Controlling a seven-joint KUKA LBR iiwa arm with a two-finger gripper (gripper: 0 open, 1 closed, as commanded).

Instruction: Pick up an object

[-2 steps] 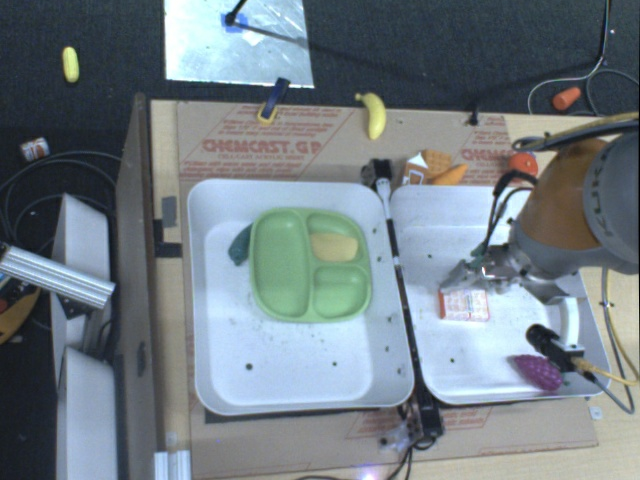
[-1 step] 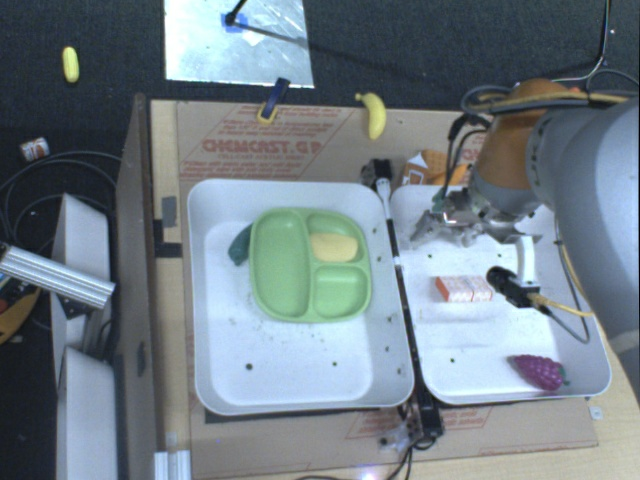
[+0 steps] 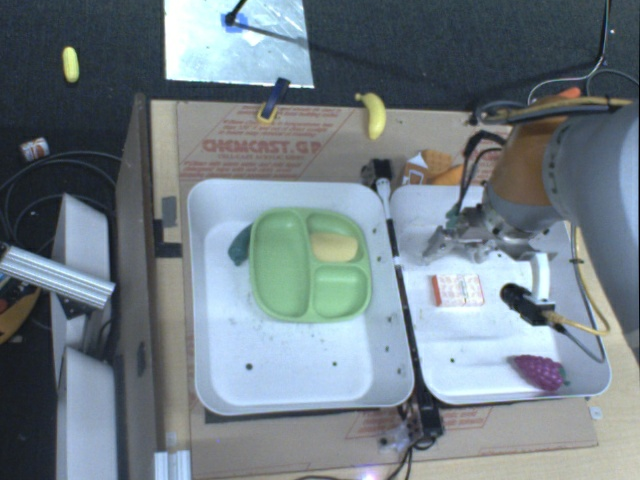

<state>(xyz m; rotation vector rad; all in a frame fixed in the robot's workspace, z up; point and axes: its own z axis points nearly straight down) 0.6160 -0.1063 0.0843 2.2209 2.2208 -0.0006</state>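
Arm (image 3: 585,168) enters from the right and bends over the right bin (image 3: 480,353). The orange band (image 3: 520,173) sits above the wrist, which is angled down and left toward the bin's far edge. Gripper (image 3: 455,251) hangs low over the far half of the right bin, nearer the edge it shares with the left bin (image 3: 290,373). The claw looks spread open, with nothing between its fingers. Red-and-white box (image 3: 458,290) lies flat near the middle of the right bin, just beside the gripper on its near side and apart from it. It is small and rectangular, pale with red print on top. Purple grape bunch (image 3: 540,371) lies in the right bin's near right corner. Left bin carries a green divided plate (image 3: 280,268) in its middle, with a yellow item (image 3: 335,243) in the plate's far right compartment. A teal item (image 3: 240,245) touches the plate's left rim.
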